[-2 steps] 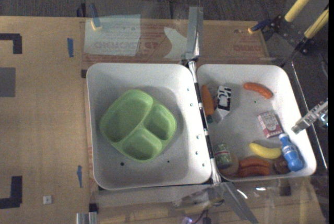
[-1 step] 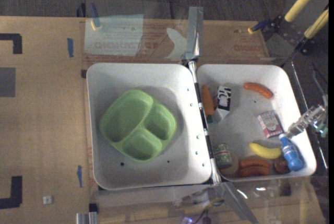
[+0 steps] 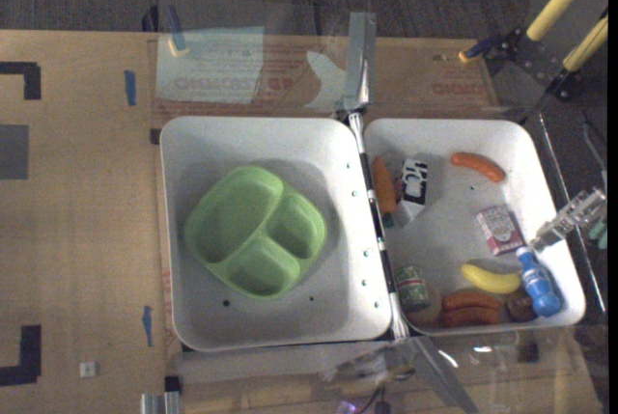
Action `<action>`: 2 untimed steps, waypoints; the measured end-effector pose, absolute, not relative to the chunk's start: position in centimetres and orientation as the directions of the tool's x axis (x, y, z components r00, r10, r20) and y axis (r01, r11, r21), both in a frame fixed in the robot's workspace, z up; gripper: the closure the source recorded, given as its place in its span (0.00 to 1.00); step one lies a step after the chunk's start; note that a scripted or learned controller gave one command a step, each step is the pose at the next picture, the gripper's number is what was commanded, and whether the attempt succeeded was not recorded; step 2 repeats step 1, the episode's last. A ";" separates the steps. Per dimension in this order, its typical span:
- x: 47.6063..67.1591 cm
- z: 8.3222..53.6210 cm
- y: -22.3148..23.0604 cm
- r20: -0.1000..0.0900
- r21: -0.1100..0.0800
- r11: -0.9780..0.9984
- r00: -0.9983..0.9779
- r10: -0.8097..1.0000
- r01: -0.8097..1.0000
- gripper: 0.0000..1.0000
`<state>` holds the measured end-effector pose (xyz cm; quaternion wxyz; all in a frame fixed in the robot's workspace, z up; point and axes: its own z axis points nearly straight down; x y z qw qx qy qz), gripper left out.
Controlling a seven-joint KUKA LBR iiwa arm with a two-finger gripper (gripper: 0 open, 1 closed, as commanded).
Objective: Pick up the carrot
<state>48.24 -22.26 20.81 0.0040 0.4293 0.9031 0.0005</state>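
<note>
**Carrot against the inner wall of the right bin; tool at the bin's outer rim**

Camera view: The carrot point(image 3: 384, 187) is a slim, tapered orange piece with a smooth surface, lying lengthwise along the left wall of the right bin point(image 3: 541, 161), its narrow green end pointing toward the near side. A black-and-white carton point(image 3: 414, 180) lies just beside it on the right, crowding that flank. Beyond, toward the far wall, a glossy orange-red sausage point(image 3: 477, 166) lies well apart. A small pink printed box point(image 3: 498, 230) sits mid-bin. Along the near edge are a labelled can point(image 3: 413, 288), a curved yellow banana point(image 3: 490, 279), two dark red sausages point(image 3: 471, 308) and a blue bottle point(image 3: 538, 287) with a white cap.

The tool point(image 3: 565, 224), metallic and pale, sits over the right rim of that bin, near the bottle and well apart from the carrot. Nothing is seen in its grasp; how far it is open cannot be told.

The left bin point(image 3: 193, 151) holds a matte green divided plate point(image 3: 256, 231) with rounded corners. The bench point(image 3: 77, 209) is brown board with blue tape marks.
</note>
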 end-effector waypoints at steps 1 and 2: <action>48.4 21.9 -22.4 -0.012 0.008 0.630 -0.630 0.777 0.777 1.00; 48.4 21.9 -22.4 -0.012 0.008 0.630 -0.630 0.777 0.777 1.00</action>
